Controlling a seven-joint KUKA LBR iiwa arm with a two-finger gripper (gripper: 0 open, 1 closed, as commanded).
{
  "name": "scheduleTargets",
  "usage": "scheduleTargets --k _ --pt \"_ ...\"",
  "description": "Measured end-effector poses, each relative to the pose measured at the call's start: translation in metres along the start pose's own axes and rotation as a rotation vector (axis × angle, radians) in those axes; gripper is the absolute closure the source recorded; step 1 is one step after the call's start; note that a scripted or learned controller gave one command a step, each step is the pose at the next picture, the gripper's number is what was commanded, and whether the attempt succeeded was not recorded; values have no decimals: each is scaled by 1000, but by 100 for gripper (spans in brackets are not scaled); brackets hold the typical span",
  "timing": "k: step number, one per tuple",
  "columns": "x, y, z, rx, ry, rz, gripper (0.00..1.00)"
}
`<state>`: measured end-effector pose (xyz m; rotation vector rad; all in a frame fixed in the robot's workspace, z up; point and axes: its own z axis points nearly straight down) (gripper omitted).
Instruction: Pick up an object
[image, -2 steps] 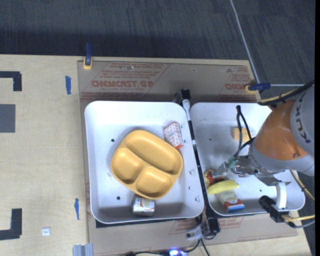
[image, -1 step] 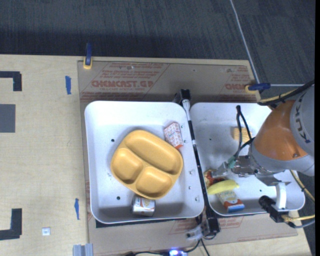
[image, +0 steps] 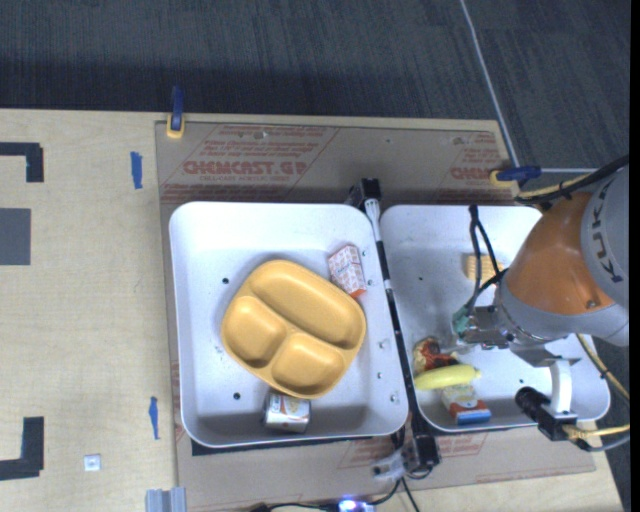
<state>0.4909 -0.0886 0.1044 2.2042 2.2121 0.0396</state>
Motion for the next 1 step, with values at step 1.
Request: scheduleTargets --k 1 --pt "78 133 -77 29 -5 1 100"
